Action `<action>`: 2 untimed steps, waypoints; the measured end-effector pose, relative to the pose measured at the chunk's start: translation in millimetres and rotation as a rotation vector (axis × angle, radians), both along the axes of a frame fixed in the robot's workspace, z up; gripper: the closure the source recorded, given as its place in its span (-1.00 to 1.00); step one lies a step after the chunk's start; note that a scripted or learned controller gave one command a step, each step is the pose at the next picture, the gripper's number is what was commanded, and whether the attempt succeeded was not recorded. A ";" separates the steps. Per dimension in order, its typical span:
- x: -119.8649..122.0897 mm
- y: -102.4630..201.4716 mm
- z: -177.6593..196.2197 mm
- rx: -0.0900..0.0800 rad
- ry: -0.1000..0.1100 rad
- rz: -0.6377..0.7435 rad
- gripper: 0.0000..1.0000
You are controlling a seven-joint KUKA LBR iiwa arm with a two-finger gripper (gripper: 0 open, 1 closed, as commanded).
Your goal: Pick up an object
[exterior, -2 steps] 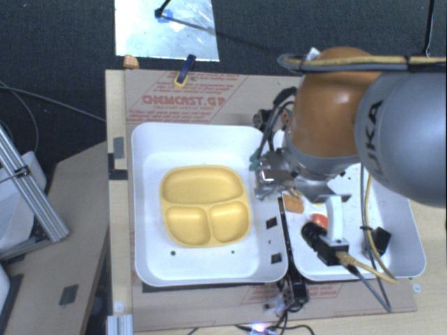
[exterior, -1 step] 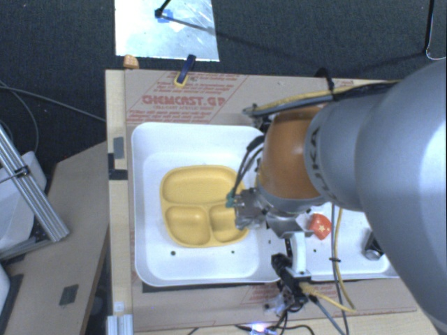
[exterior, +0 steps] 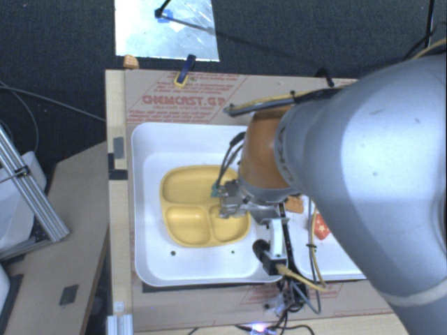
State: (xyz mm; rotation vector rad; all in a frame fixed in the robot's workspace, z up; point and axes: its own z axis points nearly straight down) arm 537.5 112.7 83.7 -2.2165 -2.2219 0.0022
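You're looking down from the fixed camera, operator, and the big grey arm (exterior: 377, 166) sweeps in from three o'clock, covering much of the right bin (exterior: 342, 257). Its orange band (exterior: 260, 152) sits just above the wrist, and the claw (exterior: 227, 204) hangs low over the left bin (exterior: 150, 152).

Your likely target is the yellow divided tray (exterior: 192, 208), lying in the middle of that left bin, with the claw at the tray's three o'clock edge, right over its rim. Over in the right bin, a small orange-red object (exterior: 320, 227) peeks out at four o'clock from the wrist, mostly hidden under the arm.

Now the risk, as I judge it: the tray is broad, shallow and smooth, so a pinch on its thin rim could slip off, or tip the tray and drag it against the bin wall. Come down off-centre and the claw may simply press on the plastic.

As for the claw itself, I cannot tell its state; the wrist body and cables (exterior: 293, 271) mask it. Nothing can be confirmed as held.
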 end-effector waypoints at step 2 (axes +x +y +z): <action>67.8 -1.4 2.3 -0.001 0.000 0.003 1.00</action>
